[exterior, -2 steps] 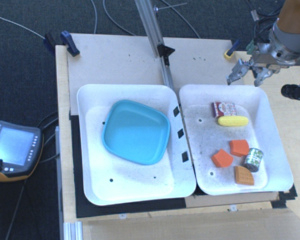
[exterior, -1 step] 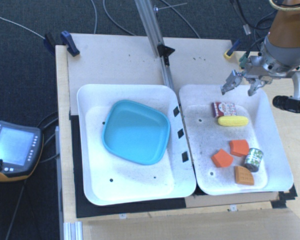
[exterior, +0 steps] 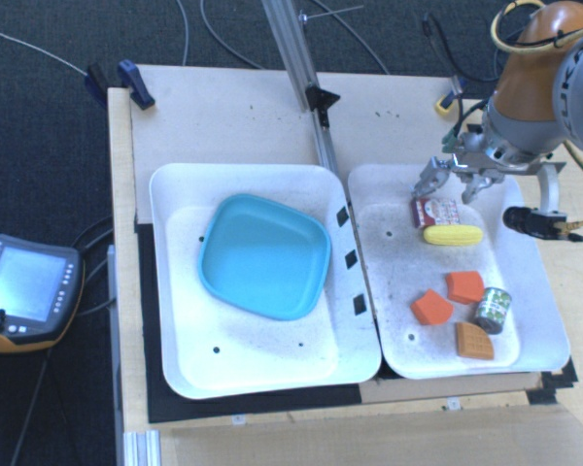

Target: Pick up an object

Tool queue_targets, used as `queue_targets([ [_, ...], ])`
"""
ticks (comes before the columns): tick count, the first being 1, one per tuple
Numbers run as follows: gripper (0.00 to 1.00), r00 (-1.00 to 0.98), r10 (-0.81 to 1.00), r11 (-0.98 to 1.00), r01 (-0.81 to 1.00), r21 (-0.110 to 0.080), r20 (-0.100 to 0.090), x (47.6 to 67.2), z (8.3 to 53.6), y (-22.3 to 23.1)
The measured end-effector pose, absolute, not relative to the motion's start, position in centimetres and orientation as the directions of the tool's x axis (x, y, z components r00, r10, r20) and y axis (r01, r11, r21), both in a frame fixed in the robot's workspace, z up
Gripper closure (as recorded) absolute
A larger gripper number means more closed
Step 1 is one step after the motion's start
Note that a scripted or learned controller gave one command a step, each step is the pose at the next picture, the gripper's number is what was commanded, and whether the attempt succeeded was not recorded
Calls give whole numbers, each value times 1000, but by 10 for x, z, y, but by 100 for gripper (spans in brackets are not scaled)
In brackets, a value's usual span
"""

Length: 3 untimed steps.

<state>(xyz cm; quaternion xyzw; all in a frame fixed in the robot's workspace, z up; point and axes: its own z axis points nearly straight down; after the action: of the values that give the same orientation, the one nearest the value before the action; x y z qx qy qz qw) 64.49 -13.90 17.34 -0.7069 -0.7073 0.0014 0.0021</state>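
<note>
The robot arm [exterior: 549, 66] runs out of frame at the right edge, so only its wrist end is visible. A red and white packet [exterior: 435, 211] lies partly under the gripper [exterior: 454, 177] and a yellow corn cob [exterior: 453, 234], its print too small to read. The label on a small can [exterior: 493, 309] is likewise unreadable. A handheld control pad [exterior: 24, 291] is cut off by the left edge, its screen a pale blur. The metal pole [exterior: 291, 42] leaves the frame at the top. Cables [exterior: 175, 8] on the dark floor also run past the upper edge.
</note>
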Motion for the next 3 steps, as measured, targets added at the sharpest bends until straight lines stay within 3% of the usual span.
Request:
queue_targets([
  [1, 0, -1, 1000, 1, 1000, -4, 1, 651, 126, -133],
  [2, 100, -1, 1000, 1, 1000, 2, 0, 652, 140, -133],
  [3, 100, 0, 1000, 0, 1000, 4, -1, 651, 183, -137],
])
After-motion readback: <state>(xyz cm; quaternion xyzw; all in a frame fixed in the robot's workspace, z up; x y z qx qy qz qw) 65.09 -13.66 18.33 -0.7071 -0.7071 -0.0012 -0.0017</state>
